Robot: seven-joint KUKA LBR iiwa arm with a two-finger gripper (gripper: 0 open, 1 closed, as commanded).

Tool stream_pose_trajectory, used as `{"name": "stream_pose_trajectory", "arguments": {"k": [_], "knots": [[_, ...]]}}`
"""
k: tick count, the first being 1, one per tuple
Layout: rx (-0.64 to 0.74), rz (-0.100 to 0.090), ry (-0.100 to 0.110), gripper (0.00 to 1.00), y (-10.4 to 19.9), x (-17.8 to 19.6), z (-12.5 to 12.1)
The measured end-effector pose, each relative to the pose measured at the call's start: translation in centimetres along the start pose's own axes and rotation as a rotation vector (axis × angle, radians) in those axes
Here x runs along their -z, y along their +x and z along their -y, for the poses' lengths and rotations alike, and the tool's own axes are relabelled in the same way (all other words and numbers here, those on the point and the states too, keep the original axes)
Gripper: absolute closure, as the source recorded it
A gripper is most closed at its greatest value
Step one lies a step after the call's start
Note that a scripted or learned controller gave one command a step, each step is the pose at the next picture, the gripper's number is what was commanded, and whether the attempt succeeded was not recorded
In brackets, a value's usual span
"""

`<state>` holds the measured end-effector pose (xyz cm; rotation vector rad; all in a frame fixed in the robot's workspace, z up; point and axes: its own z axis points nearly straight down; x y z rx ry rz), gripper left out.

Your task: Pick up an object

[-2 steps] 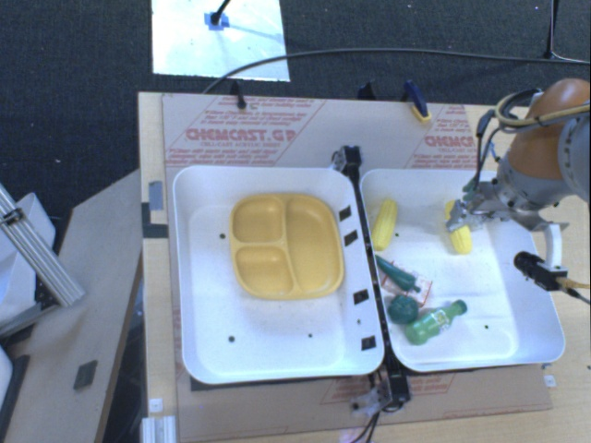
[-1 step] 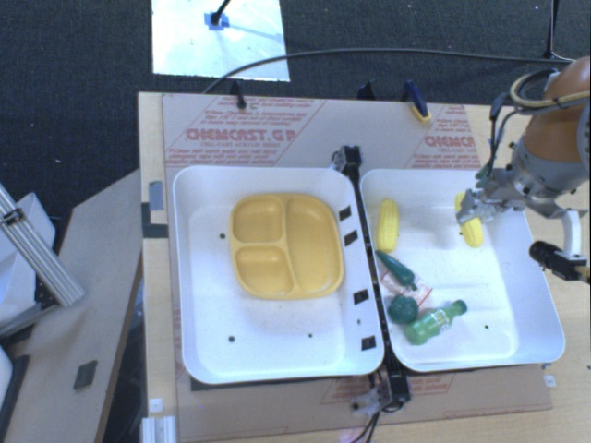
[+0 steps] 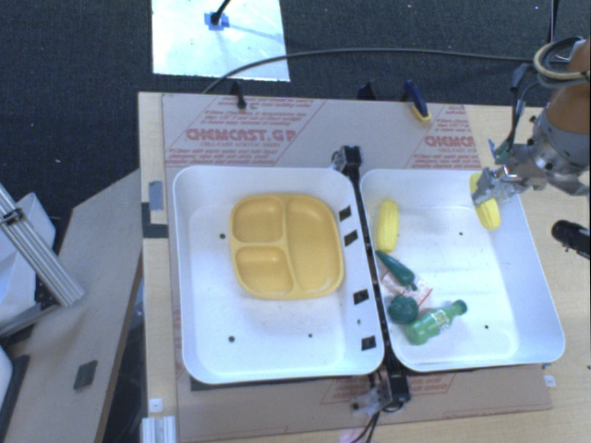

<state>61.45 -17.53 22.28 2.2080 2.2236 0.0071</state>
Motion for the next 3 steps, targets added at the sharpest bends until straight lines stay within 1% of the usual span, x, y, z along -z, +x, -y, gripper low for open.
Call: {"name": "stream_pose_trajectory", "arguments": {"k": [1, 2, 3], "knots": [[0.000, -0.001, 0.003, 1.00, 0.0, 3.3, -0.2], [0.003, -0.004, 0.008, 1.00, 5.9, 2.8, 1.3], [0.003, -0.004, 0.008, 1.00, 11.1, 3.4, 1.9]]}}
